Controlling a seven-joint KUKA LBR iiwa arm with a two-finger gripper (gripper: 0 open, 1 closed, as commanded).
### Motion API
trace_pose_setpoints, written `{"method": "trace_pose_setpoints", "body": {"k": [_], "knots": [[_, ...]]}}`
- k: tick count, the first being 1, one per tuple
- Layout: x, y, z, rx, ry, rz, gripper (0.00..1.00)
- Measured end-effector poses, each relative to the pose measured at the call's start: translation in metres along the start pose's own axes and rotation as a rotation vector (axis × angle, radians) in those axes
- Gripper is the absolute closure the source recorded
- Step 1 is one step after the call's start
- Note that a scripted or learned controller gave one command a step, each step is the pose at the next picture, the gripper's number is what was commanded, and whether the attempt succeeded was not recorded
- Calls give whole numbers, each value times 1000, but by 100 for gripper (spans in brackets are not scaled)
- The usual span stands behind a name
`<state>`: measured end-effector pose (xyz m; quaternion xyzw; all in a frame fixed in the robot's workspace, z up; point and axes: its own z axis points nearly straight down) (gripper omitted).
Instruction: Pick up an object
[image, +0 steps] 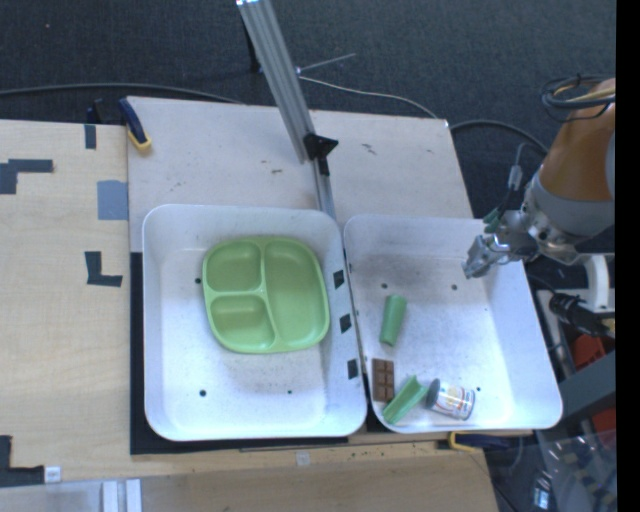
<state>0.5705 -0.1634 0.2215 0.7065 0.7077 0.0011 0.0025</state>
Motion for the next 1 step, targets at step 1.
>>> {"method": "trace_pose_setpoints", "body": {"k": [1], "knots": [[1,0,-43,1,1,0,100]]}}
